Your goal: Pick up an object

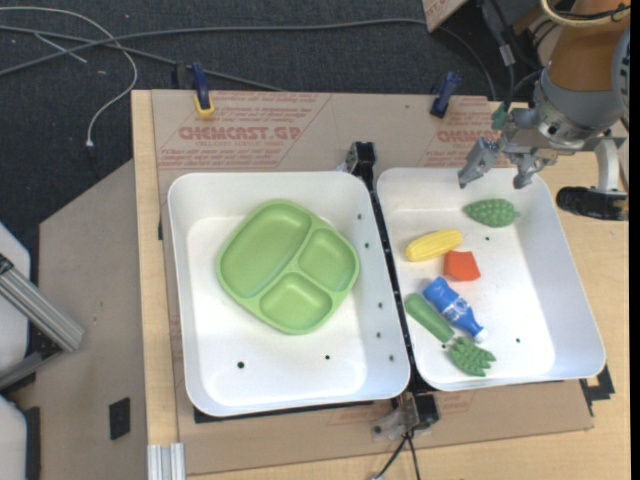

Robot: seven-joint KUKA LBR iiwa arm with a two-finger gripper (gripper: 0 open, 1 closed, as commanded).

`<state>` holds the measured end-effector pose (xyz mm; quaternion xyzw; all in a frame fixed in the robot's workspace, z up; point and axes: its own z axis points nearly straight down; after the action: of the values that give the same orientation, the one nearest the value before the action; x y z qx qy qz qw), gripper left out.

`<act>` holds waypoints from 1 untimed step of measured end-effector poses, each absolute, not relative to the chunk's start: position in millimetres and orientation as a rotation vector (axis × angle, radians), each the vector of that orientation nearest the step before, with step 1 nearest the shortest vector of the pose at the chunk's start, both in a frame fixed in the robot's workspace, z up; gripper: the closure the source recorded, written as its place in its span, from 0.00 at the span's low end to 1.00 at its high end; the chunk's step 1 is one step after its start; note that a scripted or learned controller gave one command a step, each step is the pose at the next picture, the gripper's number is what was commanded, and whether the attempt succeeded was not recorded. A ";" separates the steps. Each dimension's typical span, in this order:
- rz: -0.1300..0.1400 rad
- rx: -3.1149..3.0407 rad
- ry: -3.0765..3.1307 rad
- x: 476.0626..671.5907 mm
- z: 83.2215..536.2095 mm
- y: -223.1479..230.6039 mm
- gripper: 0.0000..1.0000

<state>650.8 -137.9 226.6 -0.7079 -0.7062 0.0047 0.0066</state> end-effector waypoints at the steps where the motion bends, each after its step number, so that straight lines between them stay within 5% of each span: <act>1: 0.001 -2.220 -2.221 653.4 235.7 -137.5 0.00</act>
<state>653.4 -137.5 235.7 -0.7070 -0.7072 0.0003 0.0006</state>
